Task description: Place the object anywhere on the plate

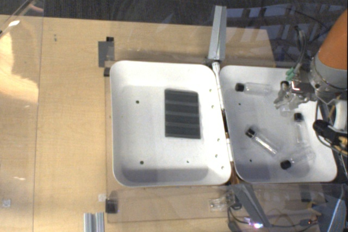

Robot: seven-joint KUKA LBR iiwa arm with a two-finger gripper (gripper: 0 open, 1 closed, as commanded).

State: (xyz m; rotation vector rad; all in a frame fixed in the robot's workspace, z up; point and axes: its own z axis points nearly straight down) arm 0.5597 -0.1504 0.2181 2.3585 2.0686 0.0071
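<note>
A dark ribbed rectangular plate lies flat in the middle of the left white bin. Several clear vials with black caps lie in the right bin: one near the far left corner, one tilted in the middle, one at the near right, and one lengthwise by the right wall. My gripper hangs over the far right part of the right bin, above the vial by the right wall and to the right of the far-left one. Nothing recognisable shows in its grasp.
The grey arm with its orange band enters from the right above the right bin, trailing cables. A metal post stands behind the seam between the bins. Small black brackets sit at the left bin's corners on the wooden bench.
</note>
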